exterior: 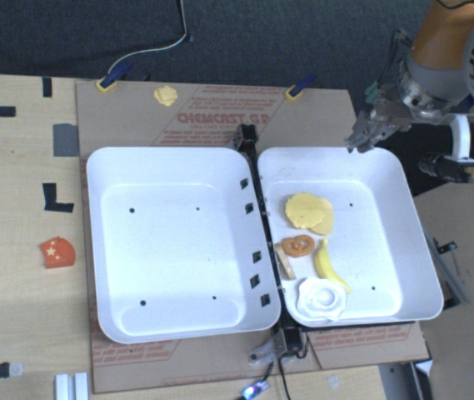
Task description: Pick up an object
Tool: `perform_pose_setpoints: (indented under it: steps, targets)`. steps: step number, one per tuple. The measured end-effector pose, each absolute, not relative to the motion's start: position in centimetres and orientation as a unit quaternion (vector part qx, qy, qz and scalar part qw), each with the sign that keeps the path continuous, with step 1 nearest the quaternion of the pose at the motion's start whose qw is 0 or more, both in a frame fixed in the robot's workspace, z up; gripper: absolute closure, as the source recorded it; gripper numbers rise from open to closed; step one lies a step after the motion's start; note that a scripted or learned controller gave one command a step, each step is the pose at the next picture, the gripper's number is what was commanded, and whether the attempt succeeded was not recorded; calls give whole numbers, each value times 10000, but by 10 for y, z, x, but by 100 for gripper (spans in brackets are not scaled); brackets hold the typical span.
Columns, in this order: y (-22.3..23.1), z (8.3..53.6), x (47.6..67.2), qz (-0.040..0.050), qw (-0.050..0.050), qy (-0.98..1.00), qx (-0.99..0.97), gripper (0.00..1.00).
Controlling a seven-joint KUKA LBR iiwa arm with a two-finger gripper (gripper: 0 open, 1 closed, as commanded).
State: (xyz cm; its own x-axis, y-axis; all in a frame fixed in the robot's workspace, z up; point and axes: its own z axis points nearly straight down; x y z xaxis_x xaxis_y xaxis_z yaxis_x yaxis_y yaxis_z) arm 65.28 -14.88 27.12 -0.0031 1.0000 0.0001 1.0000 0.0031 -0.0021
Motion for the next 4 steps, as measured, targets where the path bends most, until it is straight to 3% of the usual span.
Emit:
perform_pose_setpoints:
  steps: [1, 2, 3, 4]
  targets:
    - [-158, 391, 602, -31, -59, -7070, -7072, 100]
    - [-168, 546, 582, -45, -90, -7075, -7067, 100]
    - [-106, 410, 535, 41, 72, -7087, -7054, 100]
    - [-114, 529, 482, -39, -58, -7073, -7068, 100]
